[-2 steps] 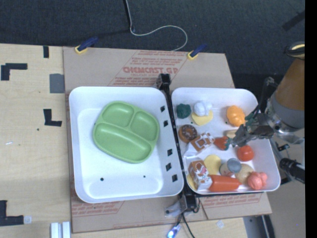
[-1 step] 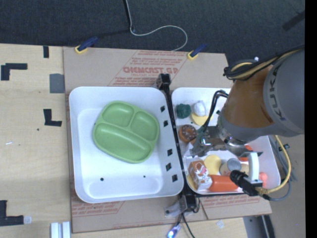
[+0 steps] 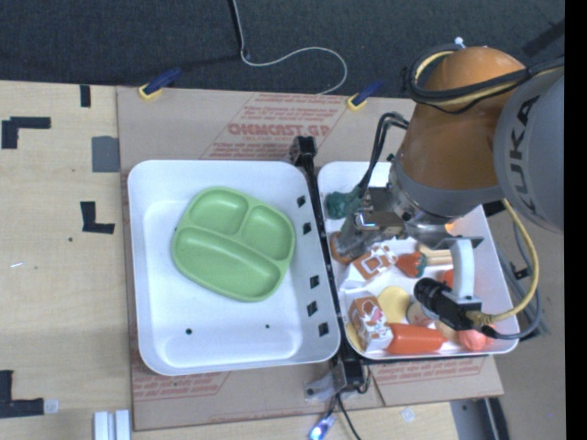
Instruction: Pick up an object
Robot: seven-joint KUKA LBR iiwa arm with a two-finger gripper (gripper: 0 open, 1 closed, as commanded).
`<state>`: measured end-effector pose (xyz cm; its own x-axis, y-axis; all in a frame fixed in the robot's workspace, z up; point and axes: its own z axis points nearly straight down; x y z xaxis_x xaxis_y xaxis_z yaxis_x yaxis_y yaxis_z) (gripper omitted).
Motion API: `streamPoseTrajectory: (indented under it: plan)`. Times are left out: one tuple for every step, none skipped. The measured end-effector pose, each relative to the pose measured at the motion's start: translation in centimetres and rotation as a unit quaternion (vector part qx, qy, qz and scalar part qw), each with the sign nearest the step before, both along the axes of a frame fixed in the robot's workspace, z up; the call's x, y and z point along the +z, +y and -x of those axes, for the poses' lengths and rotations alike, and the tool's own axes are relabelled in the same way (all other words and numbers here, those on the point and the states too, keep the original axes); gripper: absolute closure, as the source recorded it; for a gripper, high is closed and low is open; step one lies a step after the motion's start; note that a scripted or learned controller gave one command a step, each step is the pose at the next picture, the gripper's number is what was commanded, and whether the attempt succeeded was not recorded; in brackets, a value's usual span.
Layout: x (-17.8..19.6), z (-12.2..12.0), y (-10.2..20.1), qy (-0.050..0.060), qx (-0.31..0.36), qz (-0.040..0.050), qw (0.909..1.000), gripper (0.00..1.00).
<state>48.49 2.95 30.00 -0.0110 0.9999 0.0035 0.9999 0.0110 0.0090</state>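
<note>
My gripper (image 3: pixel 352 240) hangs low over the left side of the right bin (image 3: pixel 495 246), just right of the divider between the bins. Right beside it lie a teal object (image 3: pixel 338 203) and a small brown-and-white box (image 3: pixel 375 264). Further toward the front of that bin are a red piece (image 3: pixel 410 264), a yellow piece (image 3: pixel 394 301), a red-and-white patterned box (image 3: pixel 366 320), an orange carrot-like toy (image 3: pixel 417 339) and a pink piece (image 3: pixel 472 340). The arm's grey and orange body hides the back of the bin.
A green divided plate (image 3: pixel 234 243) lies in the left bin (image 3: pixel 165 324). A white cylinder (image 3: pixel 463 269) and black cable parts on the arm hang over the right bin. Both bins rest on a cardboard sheet (image 3: pixel 266 126).
</note>
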Motion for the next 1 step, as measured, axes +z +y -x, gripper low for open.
streamPoseTrajectory:
  plan:
    - [6.00,0.09,4.76,0.002,-0.001,0.0006,1.0000,1.00]
